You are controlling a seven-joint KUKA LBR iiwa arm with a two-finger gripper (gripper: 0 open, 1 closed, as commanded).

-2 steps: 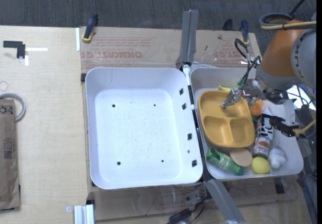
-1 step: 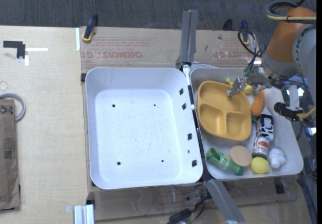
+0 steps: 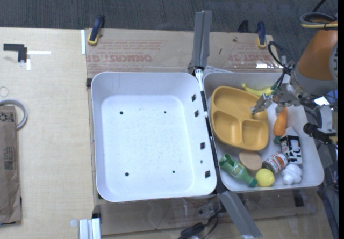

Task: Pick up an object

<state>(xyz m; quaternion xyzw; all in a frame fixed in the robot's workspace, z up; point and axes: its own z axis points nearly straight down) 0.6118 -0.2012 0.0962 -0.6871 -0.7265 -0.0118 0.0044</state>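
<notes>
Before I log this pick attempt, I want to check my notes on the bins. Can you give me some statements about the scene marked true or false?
1. The yellow divided tray lies in the right bin. True.
2. The green bottle lies in the left bin. False: it lies in the right bin, near the front edge.
3. The gripper is over the right bin, at the tray's far right rim. True.
4. The lemon lies inside the tray. False: it lies on the bin floor, in front of the tray.
5. The carrot lies to the right of the tray. True.
</notes>
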